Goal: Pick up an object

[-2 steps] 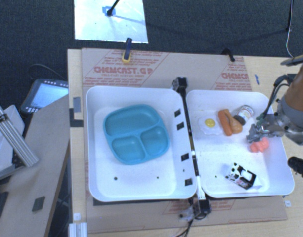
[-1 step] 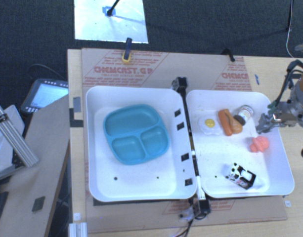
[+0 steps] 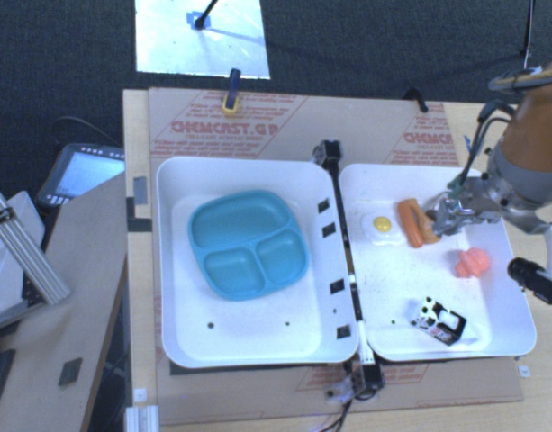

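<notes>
Seen from above, a plywood bench is standing on dark carpet, carrying two shallow white bins side by side. The left bin is holding a blue divided plate near its middle. In the right bin, an orange hot dog is lying toward the far edge, a fried egg toy just beside it on the divider side. The gripper is reaching in from the right edge, its tip hanging at the hot dog's outer side; whether it is wide or narrow cannot be told. A pink toy is sitting near the right edge, and a black-and-white object is resting by the near edge. Bare floor is lying between the egg and the near-left corner.
</notes>
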`<state>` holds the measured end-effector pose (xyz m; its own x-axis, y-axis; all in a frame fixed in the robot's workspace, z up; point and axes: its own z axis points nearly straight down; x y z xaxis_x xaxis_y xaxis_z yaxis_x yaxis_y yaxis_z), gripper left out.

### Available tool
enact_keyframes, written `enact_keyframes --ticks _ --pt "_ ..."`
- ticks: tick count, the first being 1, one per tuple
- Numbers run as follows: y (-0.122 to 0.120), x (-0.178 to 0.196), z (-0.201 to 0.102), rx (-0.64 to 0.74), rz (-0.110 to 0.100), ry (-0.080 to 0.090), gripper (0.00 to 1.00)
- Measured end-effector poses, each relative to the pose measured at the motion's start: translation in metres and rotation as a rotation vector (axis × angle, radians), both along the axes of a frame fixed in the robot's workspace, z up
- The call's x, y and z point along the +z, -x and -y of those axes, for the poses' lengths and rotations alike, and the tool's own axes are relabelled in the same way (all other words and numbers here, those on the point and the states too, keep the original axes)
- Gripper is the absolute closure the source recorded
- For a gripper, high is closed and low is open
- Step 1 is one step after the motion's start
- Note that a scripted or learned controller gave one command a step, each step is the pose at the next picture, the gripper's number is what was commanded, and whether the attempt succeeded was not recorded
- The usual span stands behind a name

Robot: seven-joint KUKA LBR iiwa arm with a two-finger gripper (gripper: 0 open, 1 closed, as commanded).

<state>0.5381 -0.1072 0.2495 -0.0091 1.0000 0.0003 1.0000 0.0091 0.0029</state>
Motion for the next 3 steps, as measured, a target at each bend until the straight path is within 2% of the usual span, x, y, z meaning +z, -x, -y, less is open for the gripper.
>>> enact_keyframes --ticks 1,3 --pt "-0.027 0.006 -0.051 0.0 0.001 0.0 1.0" --pt "-0.077 -0.025 -0.149 0.0 0.0 -0.001 1.0"
